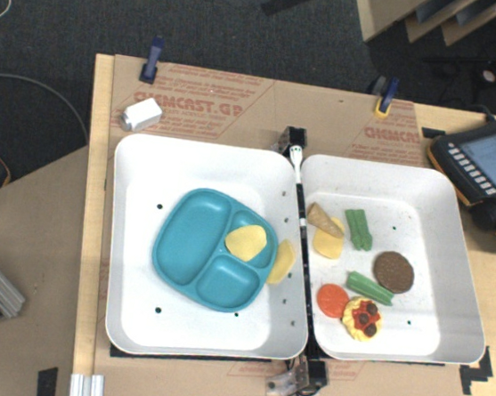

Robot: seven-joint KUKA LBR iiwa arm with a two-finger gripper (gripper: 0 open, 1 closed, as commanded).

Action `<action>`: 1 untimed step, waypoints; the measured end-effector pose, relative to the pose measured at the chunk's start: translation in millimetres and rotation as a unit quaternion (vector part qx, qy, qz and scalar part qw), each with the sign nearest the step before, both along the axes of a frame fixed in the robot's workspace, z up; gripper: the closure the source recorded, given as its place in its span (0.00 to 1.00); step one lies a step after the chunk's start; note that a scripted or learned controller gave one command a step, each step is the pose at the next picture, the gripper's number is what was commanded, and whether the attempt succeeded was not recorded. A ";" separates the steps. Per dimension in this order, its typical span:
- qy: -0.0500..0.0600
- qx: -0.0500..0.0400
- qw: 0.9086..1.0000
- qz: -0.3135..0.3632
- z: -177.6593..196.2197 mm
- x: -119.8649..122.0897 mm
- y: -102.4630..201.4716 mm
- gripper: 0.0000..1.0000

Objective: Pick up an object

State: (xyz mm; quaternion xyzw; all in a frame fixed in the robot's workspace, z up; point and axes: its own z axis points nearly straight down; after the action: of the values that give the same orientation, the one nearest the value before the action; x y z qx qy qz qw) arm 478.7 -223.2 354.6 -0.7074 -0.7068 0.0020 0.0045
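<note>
Sitting loose in the right bin [445, 203], the toy foods are lying ready for picking: a brown disc [394, 272], green pieces [358, 229], a red slice [333, 299]. A teal divided plate [192, 249] is filling the left bin [133, 223], cradling a yellow piece [246, 242]. Nothing is telling me the claw's state. Another yellow piece [283, 261] is half tucked under the plate's rim.

One fixed overhead camera slants down on both bins [128, 223].
</note>
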 end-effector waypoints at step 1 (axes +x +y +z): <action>-0.009 -0.004 1.000 0.001 64.3 1.3 -1.3 1.00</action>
State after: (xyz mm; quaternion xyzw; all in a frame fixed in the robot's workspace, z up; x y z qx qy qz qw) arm 479.9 -224.5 418.9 -0.7067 -0.7075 -0.0014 -0.0049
